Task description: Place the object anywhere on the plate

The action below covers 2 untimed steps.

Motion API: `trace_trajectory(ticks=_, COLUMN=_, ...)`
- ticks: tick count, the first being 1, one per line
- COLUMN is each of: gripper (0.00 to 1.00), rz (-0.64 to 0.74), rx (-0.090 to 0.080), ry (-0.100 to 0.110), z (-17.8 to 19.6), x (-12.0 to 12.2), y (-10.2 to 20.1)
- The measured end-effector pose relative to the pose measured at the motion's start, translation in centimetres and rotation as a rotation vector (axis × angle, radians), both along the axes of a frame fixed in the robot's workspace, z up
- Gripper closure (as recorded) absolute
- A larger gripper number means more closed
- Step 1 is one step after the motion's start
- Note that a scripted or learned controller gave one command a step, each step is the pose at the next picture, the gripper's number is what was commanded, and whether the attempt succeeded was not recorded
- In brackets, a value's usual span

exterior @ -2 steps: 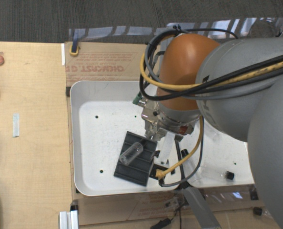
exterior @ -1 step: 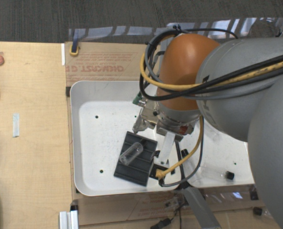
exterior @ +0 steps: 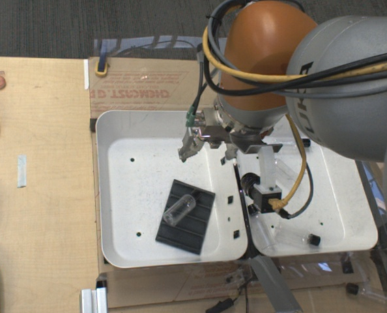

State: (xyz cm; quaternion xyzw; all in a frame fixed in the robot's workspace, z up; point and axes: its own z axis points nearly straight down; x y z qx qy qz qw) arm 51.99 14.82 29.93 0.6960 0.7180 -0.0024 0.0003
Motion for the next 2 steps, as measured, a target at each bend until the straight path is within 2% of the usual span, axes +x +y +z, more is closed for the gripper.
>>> trace_trajectory(ticks=1, gripper=0.0, rz=0.44, rx=0.002, ry=0.003, z=-9.8, x=0.1, y=7.6)
trace_trajectory(ticks=2, gripper=0.0, rz=0.19, rx=0.001, ry=0.004, z=-18.9, x=-4.3, y=6.7)
